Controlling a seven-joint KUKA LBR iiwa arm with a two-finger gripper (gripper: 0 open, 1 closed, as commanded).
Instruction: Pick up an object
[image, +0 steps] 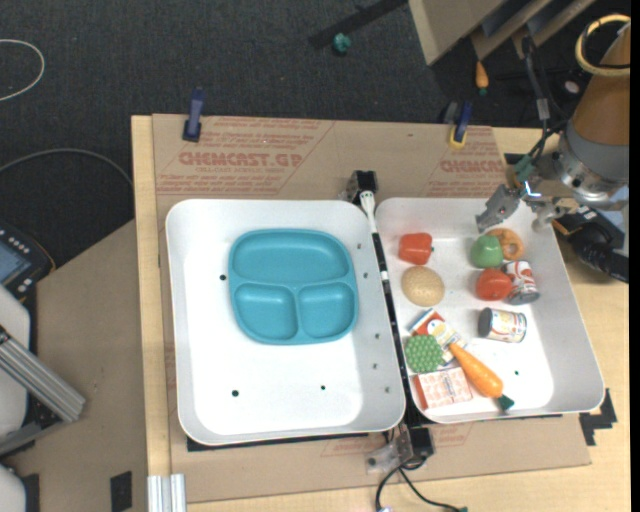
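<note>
Gripper (522, 205) hangs over the far right corner of the right bin (580, 345), arm entering from the right, orange band visible above the wrist. Fingers appear spread apart, nothing between them; 1 finger (497, 210) points down-left toward the green apple (487, 251), just above it but apart from it.

Right bin contents: green apple near the far edge, touching a tan ring-shaped pastry (508, 240) behind it. Red tomato (493, 285) just in front of the apple, touching a small can (522, 283) on its right. Second can (502, 325) lies on its side, nearer the front. Red pepper (416, 247) sits toward the left wall, with a tan potato (423, 286) just in front of it. Carrot (474, 369) lies at a slant across a red and white box (440, 385) near the front edge; green round item (422, 352) beside the carrot's top.

Left bin (195, 330) holds a teal divided plate (293, 284) with 3 compartments. Both bins rest on a cardboard sheet (250, 150) on the table (600, 300).
</note>
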